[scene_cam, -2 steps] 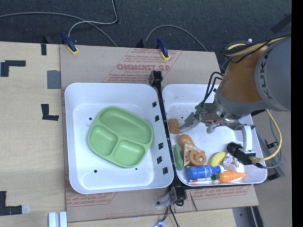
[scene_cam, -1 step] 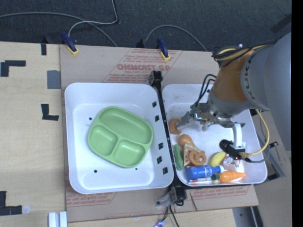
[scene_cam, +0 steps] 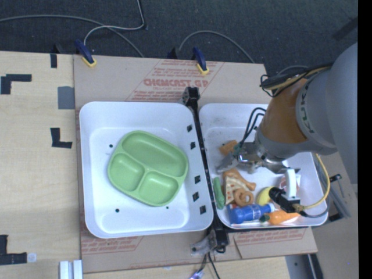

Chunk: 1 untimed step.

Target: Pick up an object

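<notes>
Grey arm (scene_cam: 325, 109) reached from the right over the right bin (scene_cam: 232, 116), gripper (scene_cam: 243, 156) low among cluttered toy food, pretzel (scene_cam: 238, 186) just beneath it, grip undiscernible, green divided plate (scene_cam: 148, 167) in left bin (scene_cam: 93, 156).

From my seat I see a pale wooden bench (scene_cam: 35, 173) with black tape marks (scene_cam: 58, 138) on its left part. A brown cardboard sheet (scene_cam: 168, 83) printed in red letters lies on it, held at the far edge by two blue-and-yellow clamps (scene_cam: 86, 53). Beyond the bench, dark grey carpet (scene_cam: 232, 10) covers the floor, with thin cables (scene_cam: 136, 4) looping across it. The light is even and soft.
</notes>
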Motion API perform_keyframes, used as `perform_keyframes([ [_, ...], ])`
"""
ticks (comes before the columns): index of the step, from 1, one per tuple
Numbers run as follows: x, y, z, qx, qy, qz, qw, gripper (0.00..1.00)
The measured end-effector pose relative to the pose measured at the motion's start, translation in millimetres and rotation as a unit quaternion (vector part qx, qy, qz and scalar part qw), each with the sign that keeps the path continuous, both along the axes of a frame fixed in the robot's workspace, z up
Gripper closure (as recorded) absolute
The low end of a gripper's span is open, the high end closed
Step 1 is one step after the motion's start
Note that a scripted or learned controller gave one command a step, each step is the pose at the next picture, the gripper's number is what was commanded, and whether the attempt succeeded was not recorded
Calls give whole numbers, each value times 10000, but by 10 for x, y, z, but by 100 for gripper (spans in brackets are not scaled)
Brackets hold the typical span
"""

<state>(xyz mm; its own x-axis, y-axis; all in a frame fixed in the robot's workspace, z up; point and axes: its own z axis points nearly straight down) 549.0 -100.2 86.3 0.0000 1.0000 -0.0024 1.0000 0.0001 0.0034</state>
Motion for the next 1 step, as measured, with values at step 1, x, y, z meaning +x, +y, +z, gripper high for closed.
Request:
perform_keyframes([
  [1, 656, 19, -3, 5, -6, 8, 10000, 0],
])
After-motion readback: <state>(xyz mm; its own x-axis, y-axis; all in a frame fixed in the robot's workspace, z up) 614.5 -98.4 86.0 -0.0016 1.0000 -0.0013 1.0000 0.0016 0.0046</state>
